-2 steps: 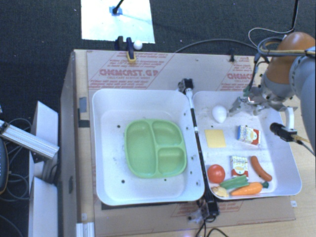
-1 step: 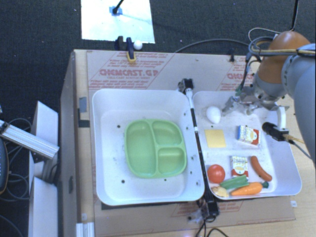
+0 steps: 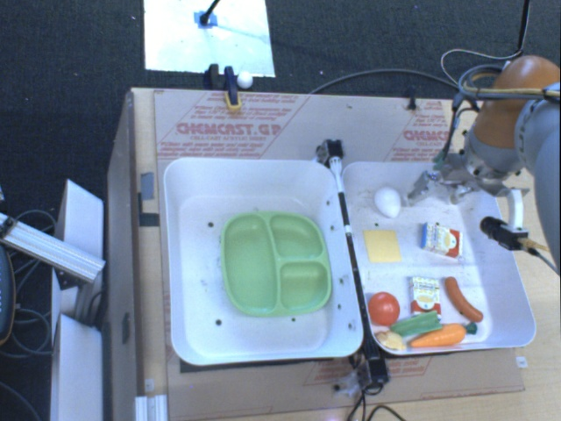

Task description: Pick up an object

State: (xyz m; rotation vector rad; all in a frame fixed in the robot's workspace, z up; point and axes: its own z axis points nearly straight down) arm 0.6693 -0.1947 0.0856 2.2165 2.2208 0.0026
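Observation:
My gripper (image 3: 437, 189) hangs over the far edge of the right bin (image 3: 519, 310), its two fingers spread apart with nothing between them. A white egg (image 3: 387, 202) lies just left of it, a short gap away. In front of the gripper sits a small red and white carton (image 3: 440, 239), with a yellow cheese slice (image 3: 382, 246) to its left. Nearer the front are a second small box (image 3: 425, 295), a red sausage (image 3: 462, 298), a tomato (image 3: 383, 308), a green vegetable (image 3: 416, 324) and a carrot (image 3: 438, 335).
The left bin (image 3: 188, 235) holds a green divided plate (image 3: 276, 263). A black ridge (image 3: 346, 226) runs where the two bins meet. Both bins rest on a cardboard sheet (image 3: 263, 121) on the bench.

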